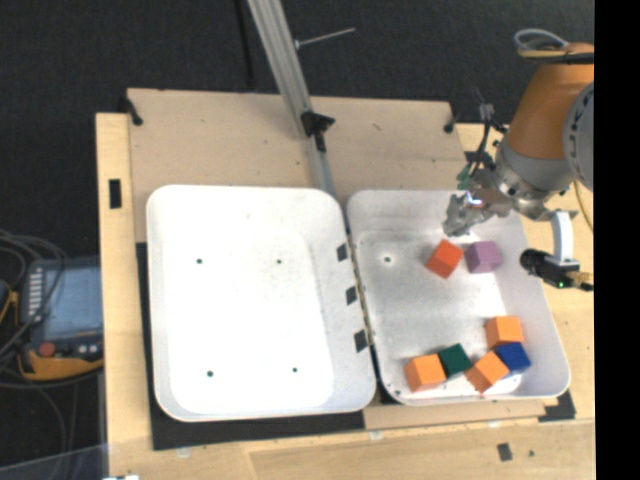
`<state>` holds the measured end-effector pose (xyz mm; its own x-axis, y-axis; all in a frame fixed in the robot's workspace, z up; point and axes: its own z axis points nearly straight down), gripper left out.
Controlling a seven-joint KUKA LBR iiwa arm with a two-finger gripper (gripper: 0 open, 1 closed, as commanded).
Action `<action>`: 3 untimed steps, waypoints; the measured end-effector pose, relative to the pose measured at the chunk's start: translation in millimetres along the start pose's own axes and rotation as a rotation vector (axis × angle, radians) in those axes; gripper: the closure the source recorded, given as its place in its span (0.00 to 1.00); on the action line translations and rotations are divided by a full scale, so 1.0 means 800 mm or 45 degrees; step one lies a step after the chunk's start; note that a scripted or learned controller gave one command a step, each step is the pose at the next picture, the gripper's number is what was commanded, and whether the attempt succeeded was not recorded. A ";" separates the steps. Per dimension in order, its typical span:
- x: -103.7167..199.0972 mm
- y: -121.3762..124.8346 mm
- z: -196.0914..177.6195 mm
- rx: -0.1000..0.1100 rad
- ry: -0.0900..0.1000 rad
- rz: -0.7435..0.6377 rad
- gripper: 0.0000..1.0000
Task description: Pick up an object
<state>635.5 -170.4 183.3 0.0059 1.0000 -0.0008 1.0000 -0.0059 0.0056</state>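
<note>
Writing: none legible on any block or bin.
Arm: reaches over the right bin at its far right corner, orange band uppermost.
Jaws: gripper hangs just above the red-orange block; open or closed, cannot tell; no block seen between them.
Task thing: red-orange block, touching the purple block, in the right bin's far half.
Others: orange, green and blue blocks clustered at that bin's near right corner.

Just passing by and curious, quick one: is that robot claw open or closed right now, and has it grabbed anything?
Gripper: cannot be told; it hangs just above the red-orange block and the purple block, with neither seen in its grasp.
</note>
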 end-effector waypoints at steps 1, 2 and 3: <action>-0.001 0.002 -0.045 0.001 0.000 -0.007 1.00; 0.061 0.001 -0.040 0.007 0.001 -0.015 1.00; 0.126 -0.010 -0.059 0.006 0.004 -0.017 1.00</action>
<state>627.9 -69.4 230.7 -0.0076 1.0000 0.0025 1.0000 0.0076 0.0009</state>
